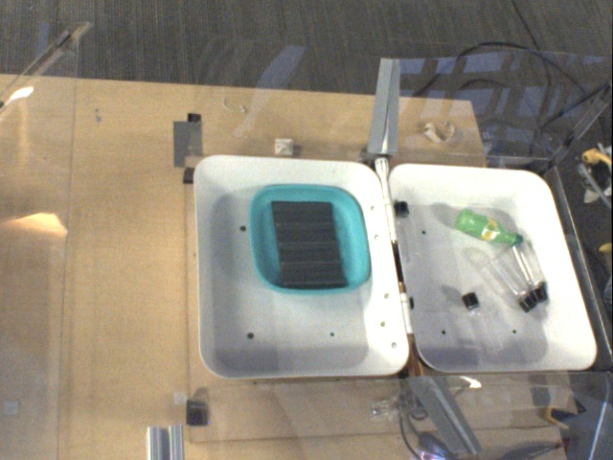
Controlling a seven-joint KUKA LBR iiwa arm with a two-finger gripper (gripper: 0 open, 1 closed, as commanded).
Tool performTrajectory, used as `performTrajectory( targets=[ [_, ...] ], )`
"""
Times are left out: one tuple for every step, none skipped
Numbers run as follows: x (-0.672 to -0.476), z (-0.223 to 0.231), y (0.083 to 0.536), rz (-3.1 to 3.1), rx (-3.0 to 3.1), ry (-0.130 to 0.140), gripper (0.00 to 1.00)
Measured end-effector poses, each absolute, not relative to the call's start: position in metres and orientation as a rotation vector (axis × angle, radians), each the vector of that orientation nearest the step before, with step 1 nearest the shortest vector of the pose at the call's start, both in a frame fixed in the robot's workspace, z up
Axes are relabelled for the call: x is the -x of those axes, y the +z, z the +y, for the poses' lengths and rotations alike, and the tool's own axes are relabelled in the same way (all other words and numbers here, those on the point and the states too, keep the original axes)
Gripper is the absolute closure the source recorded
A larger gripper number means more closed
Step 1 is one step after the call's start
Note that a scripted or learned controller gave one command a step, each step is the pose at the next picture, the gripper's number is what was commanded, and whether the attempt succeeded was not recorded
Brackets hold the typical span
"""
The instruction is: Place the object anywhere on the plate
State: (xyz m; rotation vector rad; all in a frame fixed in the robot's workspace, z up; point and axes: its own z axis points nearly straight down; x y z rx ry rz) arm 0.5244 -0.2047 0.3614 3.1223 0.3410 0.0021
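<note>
Over on the side the arm reaches in from, I am watching the right bin (567, 338), which is sitting on the wooden bench (105, 314). A green bottle-like item (485, 225) is lying on its side toward the back of that bin. Just in front of it a clear tube-like piece (510, 268) is lying at a slant, with a black end (533, 298) pointing toward the front right corner. A small black cube (469, 300) is resting near the tube but apart from it, and another small black bit (400, 207) is sitting against the bin's inner wall. Farther from the arm's side, I am looking at the left bin (215, 290), which touches the right one along their shared edge. A teal plate (261, 242) is lying flat in its back half, and a dark ribbed slab (306, 245) is lying squarely on the middle of that plate, inside its rim. As for the gripper, I cannot tell from this feed how wide it is standing or whether it is carrying anything.
</note>
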Motion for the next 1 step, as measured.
performTrajectory(
  targets=[
    [-0.4882, -0.2053, 0.4361, 0.328, -3.123, 0.007, 0.00]
  ],
)
